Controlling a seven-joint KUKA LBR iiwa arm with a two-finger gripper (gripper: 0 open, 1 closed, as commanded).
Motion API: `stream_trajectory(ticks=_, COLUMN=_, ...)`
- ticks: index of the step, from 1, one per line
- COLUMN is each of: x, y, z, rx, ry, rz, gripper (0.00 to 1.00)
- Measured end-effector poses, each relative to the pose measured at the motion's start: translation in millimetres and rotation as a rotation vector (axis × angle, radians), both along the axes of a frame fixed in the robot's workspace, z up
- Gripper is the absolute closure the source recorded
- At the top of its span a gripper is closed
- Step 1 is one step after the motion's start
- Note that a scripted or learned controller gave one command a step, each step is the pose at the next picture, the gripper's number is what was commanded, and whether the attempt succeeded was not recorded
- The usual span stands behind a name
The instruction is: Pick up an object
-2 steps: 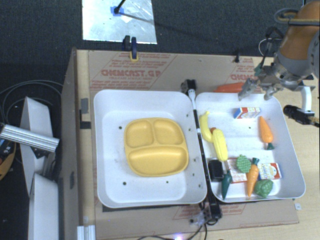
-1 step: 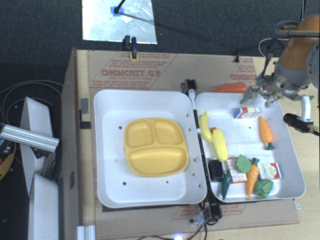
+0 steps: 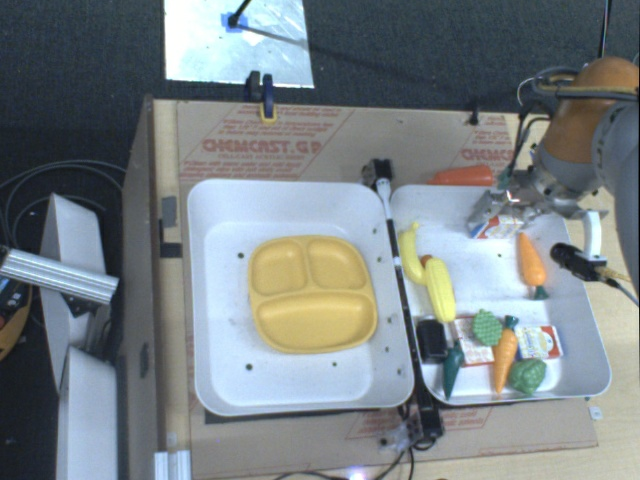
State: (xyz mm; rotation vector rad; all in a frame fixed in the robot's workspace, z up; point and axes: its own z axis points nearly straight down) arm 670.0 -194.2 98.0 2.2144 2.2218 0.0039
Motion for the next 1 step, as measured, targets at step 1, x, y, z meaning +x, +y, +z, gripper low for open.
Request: stream_trajectory(ticks=1, x=0.4, y=0.0, z=10.2, rx=0.000, ry=-0.001, rz=0.002, gripper=1.00)
